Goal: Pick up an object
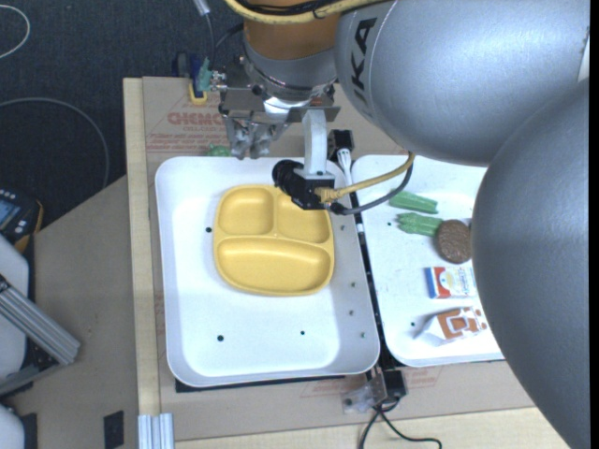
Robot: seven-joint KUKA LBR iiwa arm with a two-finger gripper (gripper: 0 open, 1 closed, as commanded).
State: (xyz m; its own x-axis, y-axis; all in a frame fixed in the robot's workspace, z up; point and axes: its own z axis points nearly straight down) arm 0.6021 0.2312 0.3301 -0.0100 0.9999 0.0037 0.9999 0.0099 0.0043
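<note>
A yellow divided plate [272, 247] lies in the upper half of the left bin [253, 340]. My gripper [249, 142] hangs over the far rim of that bin, just beyond the plate's top edge and slightly left of its middle. Nothing can be seen held in it. A small green scrap [219, 151] shows just left of the gripper at the bin's rim. Black cabling and a white bracket [316, 171] on the wrist hang over the plate's upper right corner.
The right bin [398, 283] holds two green pieces [415, 211], a brown round disc [455, 240], a blue, red and white packet [449, 282] and an orange and white carton [457, 324]. The grey arm covers that bin's right side.
</note>
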